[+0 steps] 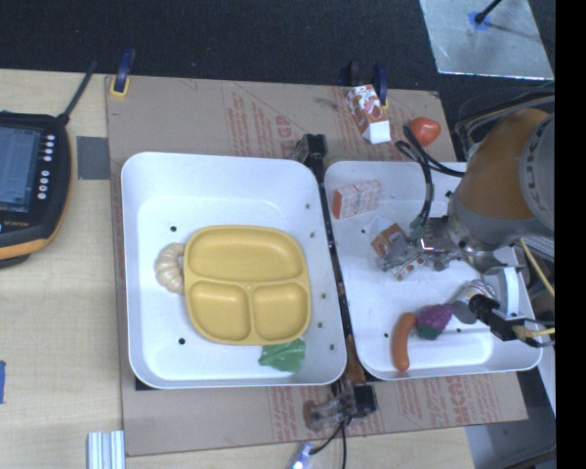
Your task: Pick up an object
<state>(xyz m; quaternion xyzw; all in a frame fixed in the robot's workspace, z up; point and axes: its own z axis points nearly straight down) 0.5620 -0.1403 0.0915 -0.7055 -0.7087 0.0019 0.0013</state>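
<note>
Landmark is the right bin. The arm comes in over its right rim, and the pincer sits low over the bin's middle, at a small brown block. Whether the pincer is open or closed, or has hold of the block, cannot be told; that patch is too blurred. A red-and-white packet lies in the bin's upper left part. A purple toy and an orange sausage lie near its front rim, just beside each other. Left of the bin, the other bin holds a yellow divided tray, a green piece and a beige lump. On the table behind the right bin are a small carton and a red ball.
</note>
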